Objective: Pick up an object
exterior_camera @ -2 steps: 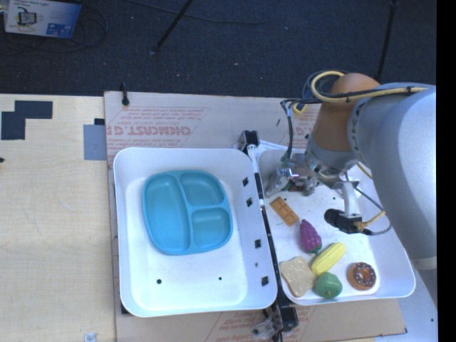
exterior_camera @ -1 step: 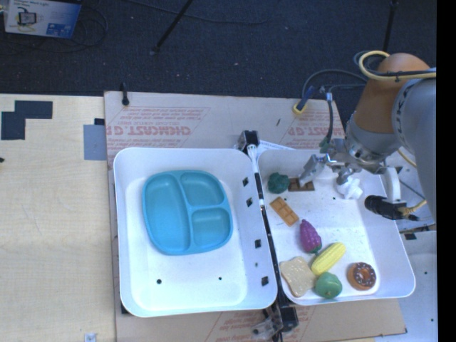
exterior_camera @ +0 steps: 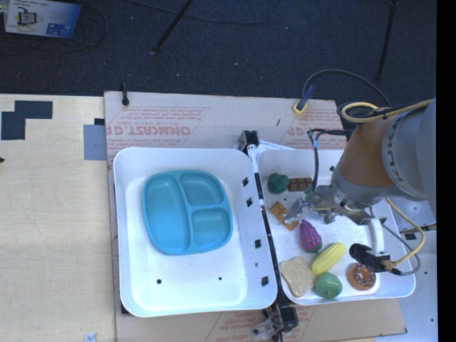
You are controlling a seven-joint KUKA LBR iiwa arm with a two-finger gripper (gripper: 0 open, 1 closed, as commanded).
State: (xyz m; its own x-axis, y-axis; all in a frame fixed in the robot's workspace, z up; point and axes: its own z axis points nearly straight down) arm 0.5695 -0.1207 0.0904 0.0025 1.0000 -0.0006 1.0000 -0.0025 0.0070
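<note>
Camera view. Right shallow white bin (exterior_camera: 406,285) holds a scatter of toy food: dark green rounded piece (exterior_camera: 277,183) at its upper left, small brown block (exterior_camera: 299,184) just beside it, orange-brown flat piece (exterior_camera: 283,214) below, purple ridged oval (exterior_camera: 310,236) near the middle, yellow corn cob (exterior_camera: 327,258) touching or nearly touching the purple one, tan bread slice (exterior_camera: 296,276), green apple (exterior_camera: 328,285) at the lower edge, round orange-brown doughnut-like disc (exterior_camera: 362,276) toward the lower right. Any of these could be the pick target; none is lifted.

Grey arm with orange band (exterior_camera: 367,152) enters from the right and covers the bin's upper right. Gripper (exterior_camera: 317,204) hangs low over the bin, above the purple oval and near the orange-brown piece. Whether its fingers are open or closed, I cannot tell; the metal parts blur together.

Left shallow white bin (exterior_camera: 135,262) carries a light blue three-compartment plastic tray (exterior_camera: 188,210).

Surface: brown printed cardboard sheet (exterior_camera: 171,123) under both bins, pale wood (exterior_camera: 50,226) to the left. Dark carpet (exterior_camera: 235,34) behind, a blue-and-white box (exterior_camera: 43,9) at upper left.
</note>
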